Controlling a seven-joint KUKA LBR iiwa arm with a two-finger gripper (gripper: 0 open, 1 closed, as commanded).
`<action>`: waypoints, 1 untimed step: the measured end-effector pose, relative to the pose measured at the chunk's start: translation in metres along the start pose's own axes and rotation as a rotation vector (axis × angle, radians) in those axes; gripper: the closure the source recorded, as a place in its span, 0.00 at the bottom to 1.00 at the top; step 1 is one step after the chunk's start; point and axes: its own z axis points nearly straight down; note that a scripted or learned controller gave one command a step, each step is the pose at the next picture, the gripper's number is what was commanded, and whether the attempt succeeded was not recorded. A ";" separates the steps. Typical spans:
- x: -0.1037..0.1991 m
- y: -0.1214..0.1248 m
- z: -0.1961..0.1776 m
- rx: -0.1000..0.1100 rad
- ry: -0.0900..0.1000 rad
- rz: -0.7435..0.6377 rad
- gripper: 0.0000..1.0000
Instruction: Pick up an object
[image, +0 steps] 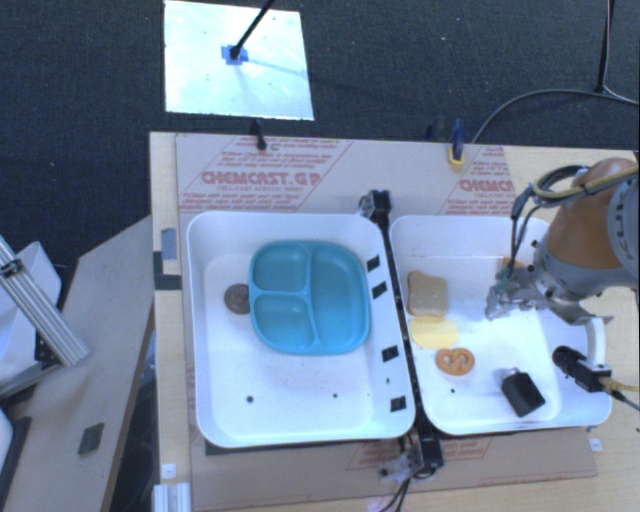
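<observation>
My gripper (497, 304) hangs low over the right bin (470, 232), near its middle right, on the grey arm (590, 240) with the orange band. To its left lies a tan slice of bread (428, 292). Just below the bread is a flat yellow piece (434, 331), and an orange pretzel (455, 361) lies below that. A black block (523, 392) rests near the bin's front right. Nothing shows between the gripper and these things.
The left bin (215, 400) holds a blue divided plate (307, 297) with a small brown disc (237, 298) at its left. A black divider (392, 300) runs between the bins. A white sheet (237, 60) lies on the floor behind the bench.
</observation>
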 end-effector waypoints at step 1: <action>0.000 -0.006 -0.060 0.006 0.001 -0.002 1.00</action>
